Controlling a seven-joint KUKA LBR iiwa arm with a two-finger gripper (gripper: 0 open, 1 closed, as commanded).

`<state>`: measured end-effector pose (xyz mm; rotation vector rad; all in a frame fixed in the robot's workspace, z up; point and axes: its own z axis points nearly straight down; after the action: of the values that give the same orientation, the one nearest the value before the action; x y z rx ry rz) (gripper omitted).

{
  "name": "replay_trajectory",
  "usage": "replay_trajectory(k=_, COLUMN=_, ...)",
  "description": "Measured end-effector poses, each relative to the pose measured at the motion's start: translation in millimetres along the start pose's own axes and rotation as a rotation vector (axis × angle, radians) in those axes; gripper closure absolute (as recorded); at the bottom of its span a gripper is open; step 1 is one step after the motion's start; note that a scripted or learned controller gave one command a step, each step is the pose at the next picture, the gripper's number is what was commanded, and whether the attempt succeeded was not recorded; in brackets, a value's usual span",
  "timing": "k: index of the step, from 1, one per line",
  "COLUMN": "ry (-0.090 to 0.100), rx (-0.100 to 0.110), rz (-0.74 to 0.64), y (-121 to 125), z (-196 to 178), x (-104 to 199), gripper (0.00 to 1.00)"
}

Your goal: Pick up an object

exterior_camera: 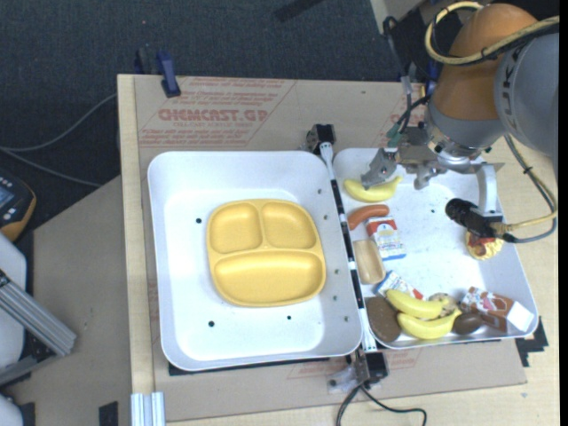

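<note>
The gripper [401, 169] is seen low over the right bin [519, 278], its fingers spread apart with nothing gripped. A small banana [371, 187] lies just beneath its left finger [382, 165], perhaps touching it.

Bright, even light from overhead, and the two shallow white plastic bins [177, 327] come close to washing out. Soft, short shadows only; the grey arm [532, 69] at far right looks slightly blurred.
</note>
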<state>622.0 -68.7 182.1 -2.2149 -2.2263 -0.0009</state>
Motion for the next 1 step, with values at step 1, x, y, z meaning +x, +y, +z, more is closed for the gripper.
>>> replay_trajectory(k=1, ry=-0.003, rx=0.0, rz=0.01, y=32.9, z=80.0, x=-54.7, gripper=0.0)
